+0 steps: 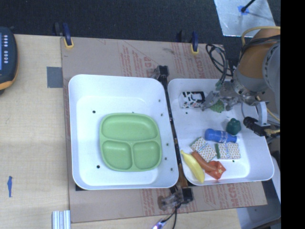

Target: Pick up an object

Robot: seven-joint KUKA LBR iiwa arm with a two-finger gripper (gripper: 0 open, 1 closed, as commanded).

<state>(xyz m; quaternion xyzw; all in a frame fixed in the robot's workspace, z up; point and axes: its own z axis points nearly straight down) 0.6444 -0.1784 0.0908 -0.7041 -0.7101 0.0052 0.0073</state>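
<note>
We see the gripper (215, 100) low in the far part of the right-hand shallow white bin (259, 171), where the grey arm with its orange band (255, 56) reaches in from the right. A small green lump (218, 107) sits right at the gripper's tip, touching or nearly touching it; we cannot tell whether it lies between the fingers or just under them, and we cannot tell how the gripper stands, open or closed.

Just to the left of the gripper lies a small black-and-white printed card or packet (192, 99), close against the bin's far-left corner. Nearer the camera we find a dark green rounded object (233, 126), and just beside it a blue cylindrical bottle-like thing (219, 136) lying on its side. Below that lie two patterned, pale checkered pouches (206, 150), with a thin dark green strip between them. At the near-left of this bin a yellow banana-shaped toy (193, 166) lies touching a red-orange pepper-like toy (209, 166).

The left-hand white bin (83, 92) holds a pale green plastic plate with three compartments (129, 141), lying flat at its middle.

Both bins rest on a brown cardboard sheet (119, 56) clamped to the pale wooden surface (28, 142). A dark device with an orange rim (6, 56) is cut off by the left edge.
</note>
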